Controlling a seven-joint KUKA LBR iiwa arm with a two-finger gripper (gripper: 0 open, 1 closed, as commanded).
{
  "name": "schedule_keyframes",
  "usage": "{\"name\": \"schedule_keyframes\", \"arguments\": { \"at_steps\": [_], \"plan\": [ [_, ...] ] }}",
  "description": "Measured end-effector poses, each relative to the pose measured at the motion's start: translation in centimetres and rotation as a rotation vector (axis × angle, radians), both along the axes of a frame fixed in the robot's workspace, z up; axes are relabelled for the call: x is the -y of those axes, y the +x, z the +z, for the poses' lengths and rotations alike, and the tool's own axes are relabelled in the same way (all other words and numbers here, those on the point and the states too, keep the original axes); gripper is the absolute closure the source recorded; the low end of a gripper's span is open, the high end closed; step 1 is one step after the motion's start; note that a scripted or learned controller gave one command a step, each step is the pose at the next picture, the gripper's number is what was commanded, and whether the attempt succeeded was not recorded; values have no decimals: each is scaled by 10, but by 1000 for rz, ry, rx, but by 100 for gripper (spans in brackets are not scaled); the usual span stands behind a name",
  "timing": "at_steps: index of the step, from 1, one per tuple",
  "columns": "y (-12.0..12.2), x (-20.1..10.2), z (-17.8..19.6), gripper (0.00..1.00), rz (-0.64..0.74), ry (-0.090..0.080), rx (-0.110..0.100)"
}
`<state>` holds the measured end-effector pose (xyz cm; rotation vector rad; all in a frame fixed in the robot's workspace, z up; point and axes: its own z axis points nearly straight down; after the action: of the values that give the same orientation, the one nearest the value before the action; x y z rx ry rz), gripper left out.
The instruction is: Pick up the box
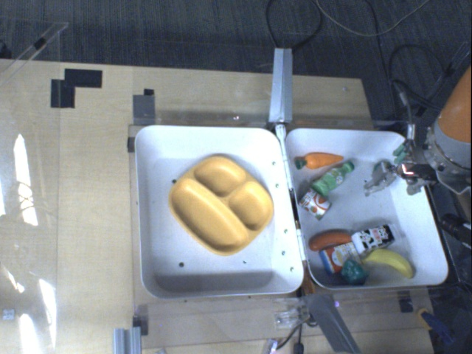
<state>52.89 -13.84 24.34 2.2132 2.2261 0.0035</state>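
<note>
You are at the approach stage: nothing has been picked yet. The gripper [385, 177] sits at the right of the frame, over the upper right part of the right-hand bin [424, 220], its fingers spread apart with bare white floor showing between them, so it is released and carrying nothing.

The likeliest target is the small carton [315, 204] with white, red and green printing, lying tilted near the left wall of that bin, just below the green bottle [332, 177] and the carrot [318, 161]. A second boxy candidate, an orange and white carton [337, 257], lies toward the lower middle, crowded by the sausage [330, 239], the cow-patterned bottle [372, 237], the teal lump [353, 272] and the banana [389, 262]. You will have to settle which one counts.

For the tilted carton, the next move calls for travel toward the left of the frame and a descent that straddles it without nudging the green bottle beside it.

No brand or lettering can be read on any package; the print is too small. The left-hand bin [155, 271] bears a yellow moulded tray [221, 203].
</note>
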Motion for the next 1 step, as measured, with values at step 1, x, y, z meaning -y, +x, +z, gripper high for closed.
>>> {"name": "schedule_keyframes", "arguments": {
  "at_steps": [1],
  "plan": [
    [61,-52,-111,0,154,-2,13]
  ]
}}
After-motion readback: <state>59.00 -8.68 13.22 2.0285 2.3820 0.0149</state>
